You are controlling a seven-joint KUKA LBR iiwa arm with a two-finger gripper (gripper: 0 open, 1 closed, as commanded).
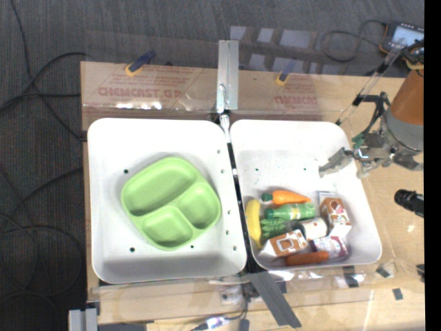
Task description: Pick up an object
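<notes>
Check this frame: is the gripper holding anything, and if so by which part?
Nothing is held. The gripper hangs over bare floor of the right bin, apart from the toy food pile at the bin's near end.

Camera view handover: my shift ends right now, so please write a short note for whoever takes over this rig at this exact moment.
Gripper: over the right bin's upper right part, above bare floor; I see nothing between its fingers, and whether it is open or shut is not clear.
Things: a pile lies in the right bin's lower part: carrot, banana, green bottle, small cartons and a red piece. The left bin holds a green divided plate.
Done: nothing picked up yet.
Left: move the gripper down to the pile, grasp one object and lift it.
</notes>
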